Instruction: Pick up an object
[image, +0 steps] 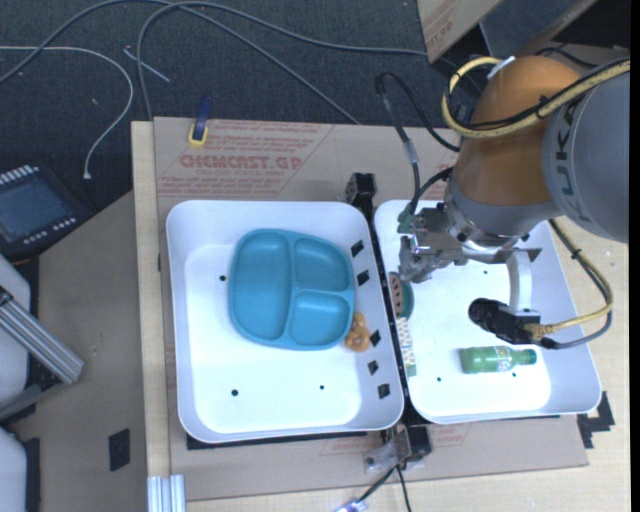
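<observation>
The gripper (412, 272) hangs low over the right bin's (560, 395) left edge; whether it grips anything, I cannot tell. The green bottle (497, 357) lies flat nearby, an easy target. A blue divided plate (290, 288) sits in the left bin (200, 390).

The two white bins (190, 300) look like smooth, slightly glossy plastic. The blue divided plate (290, 290) has a matt, even plastic finish. The green bottle (497, 358) shines like glossy plastic, with a paler label. The surface (150, 200) beneath is matt brown cardboard with printed red lettering. The arm's orange band (520, 130) is smooth and satin, its grey casing (600, 160) dull.
</observation>
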